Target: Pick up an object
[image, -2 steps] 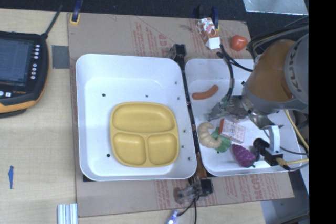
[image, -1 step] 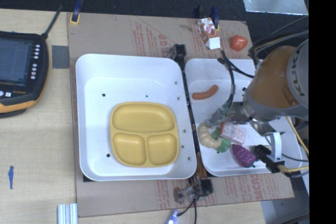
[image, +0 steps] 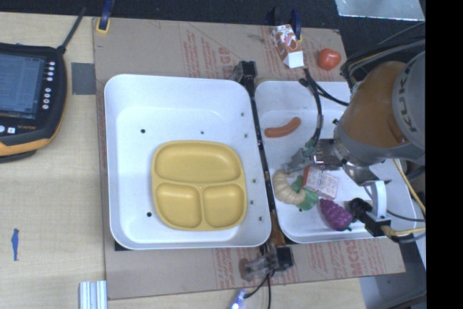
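Observation:
The right bin (image: 289, 101) holds a brown sausage (image: 282, 128), a beige croissant-shaped toy (image: 286, 189), a red and white packet (image: 323, 183), a purple grape bunch (image: 334, 214) and a green piece (image: 307, 203). My gripper (image: 315, 158) hangs low over the middle of this bin, just above the packet and the beige toy, below and right of the sausage. The grey and orange arm (image: 376, 116) covers the bin's right part. In the left bin (image: 130, 105) lies a yellow divided plate (image: 199, 184).
A red tomato (image: 329, 58) and a small carton (image: 287, 44) lie on the cardboard behind the right bin. A control pendant (image: 25, 98) rests at the far left of the bench. Cables run along the right bin's edge.

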Controlling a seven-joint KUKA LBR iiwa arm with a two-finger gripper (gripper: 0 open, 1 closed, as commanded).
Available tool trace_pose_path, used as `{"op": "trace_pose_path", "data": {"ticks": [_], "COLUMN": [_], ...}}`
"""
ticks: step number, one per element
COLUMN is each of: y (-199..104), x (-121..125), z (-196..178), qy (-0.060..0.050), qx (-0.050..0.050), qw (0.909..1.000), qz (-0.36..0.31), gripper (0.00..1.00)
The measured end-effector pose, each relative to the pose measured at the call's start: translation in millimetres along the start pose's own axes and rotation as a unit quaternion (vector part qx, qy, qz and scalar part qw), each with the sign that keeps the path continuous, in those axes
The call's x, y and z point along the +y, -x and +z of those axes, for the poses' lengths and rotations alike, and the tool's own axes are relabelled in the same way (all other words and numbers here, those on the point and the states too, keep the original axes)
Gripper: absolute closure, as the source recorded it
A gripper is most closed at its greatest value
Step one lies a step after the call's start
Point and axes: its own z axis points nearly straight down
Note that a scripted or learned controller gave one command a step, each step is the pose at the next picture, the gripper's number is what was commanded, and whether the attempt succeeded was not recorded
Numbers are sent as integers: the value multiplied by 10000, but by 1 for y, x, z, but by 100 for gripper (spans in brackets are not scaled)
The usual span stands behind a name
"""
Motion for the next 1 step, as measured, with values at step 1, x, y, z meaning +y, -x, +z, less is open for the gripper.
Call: {"op": "trace_pose_path", "data": {"ticks": [1], "y": [0], "x": [6], "z": [0], "qy": [-29], "qx": [8], "qw": [10000], "qz": [7], "gripper": [0]}}
